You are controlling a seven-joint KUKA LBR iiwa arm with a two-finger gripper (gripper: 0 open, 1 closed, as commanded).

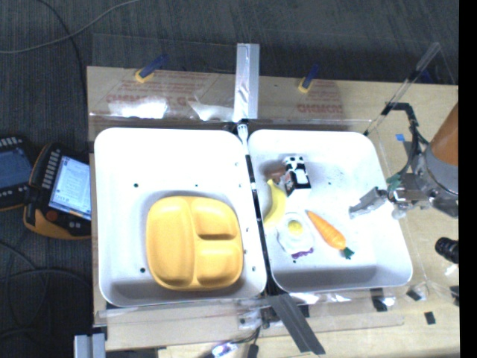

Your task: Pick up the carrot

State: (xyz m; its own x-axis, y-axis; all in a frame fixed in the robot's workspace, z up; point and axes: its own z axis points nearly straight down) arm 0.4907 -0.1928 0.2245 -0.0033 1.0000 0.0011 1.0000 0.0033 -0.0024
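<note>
Carrot: orange toy carrot with green stub (pixel 328 232), lying slantwise in right white bin (pixel 373 274), beside fried-egg toy (pixel 295 230).
Gripper: grey two-finger gripper (pixel 363 202) over bin's right side, fingers apart, holding nothing.
Left bin: yellow divided plastic tray (pixel 195 241).

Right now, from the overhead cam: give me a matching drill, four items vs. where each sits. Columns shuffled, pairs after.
Items:
1. carrot
2. yellow divided tray
3. fried egg toy
4. gripper

Places:
A. in the left bin
B. right bin, just left of the carrot
C. over the right bin's right side, apart from the carrot
D. right bin, lying slantwise, green end toward the near right corner

Pairs: 1-D, 2-A, 3-B, 4-C
</note>
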